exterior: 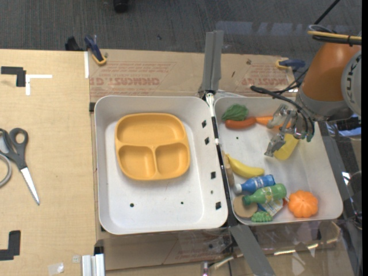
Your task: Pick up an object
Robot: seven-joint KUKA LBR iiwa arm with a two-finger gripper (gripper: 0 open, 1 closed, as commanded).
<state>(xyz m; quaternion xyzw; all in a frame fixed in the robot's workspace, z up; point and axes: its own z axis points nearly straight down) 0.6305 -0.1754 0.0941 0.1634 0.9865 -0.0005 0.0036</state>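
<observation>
- The end effector (280, 140) hung over the far part of the right bin (330, 171), reaching in from the right on the grey arm with its orange band (328, 73).
- Its two fingers pointed down and to the left, and a yellow object (287, 148) sat right at their tips; whether the fingers pinched it or merely stood against it could not be told, nor how far apart they were.
- Just to the left of the end effector, along the bin's far wall, lay a toy carrot (244, 122) with a green leafy top (234, 112) beside it.
- Nearer the camera and to the left of the end effector, a toy banana (244, 167) lay close to the divider between the bins.
- Further toward the camera from the end effector, a blue bottle (256, 183) and a green bottle (265, 194) lay side by side, touching or nearly so.
- An orange pumpkin-like toy (302, 204) rested in the near right corner of the same bin, just beside the green bottle's end.
- Well to the left of the end effector, the left bin (109, 211) held a yellow divided plate (153, 146) with three compartments.
- Far to the left, on the cardboard-covered worktop (46, 154), a pair of scissors (20, 160) lay apart from both bins.
</observation>
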